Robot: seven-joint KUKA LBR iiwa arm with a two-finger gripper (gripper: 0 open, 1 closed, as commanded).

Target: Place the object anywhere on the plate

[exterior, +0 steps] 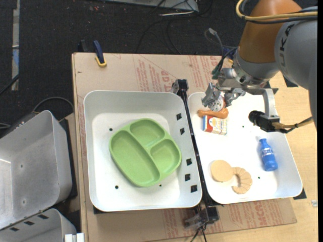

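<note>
Cardboard covers the bench beneath two shallow white bins set side by side, with dark floor and cables beyond its far edge. Near the far left corner of the right bin lies what looks like a small orange carrot, resting against the far edge of a little white carton. The tool hangs right over the carrot's far side, close enough to touch it perhaps, but whether its fingers stand apart or together I cannot tell; nothing is clearly seen between them.

If the carrot is the target, it is likely a light, stiff plastic toy, smooth and tapered, so it may roll or squirt out of a pinch. A grip across its thicker middle, crosswise to its length, seems safest. The carton beside it crowds one side.

Toward the near edge of the same bin sit a tan cookie and a ridged pastry-like piece, touching; a blue bottle lies by the right edge. The green divided plate waits in the left bin.
</note>
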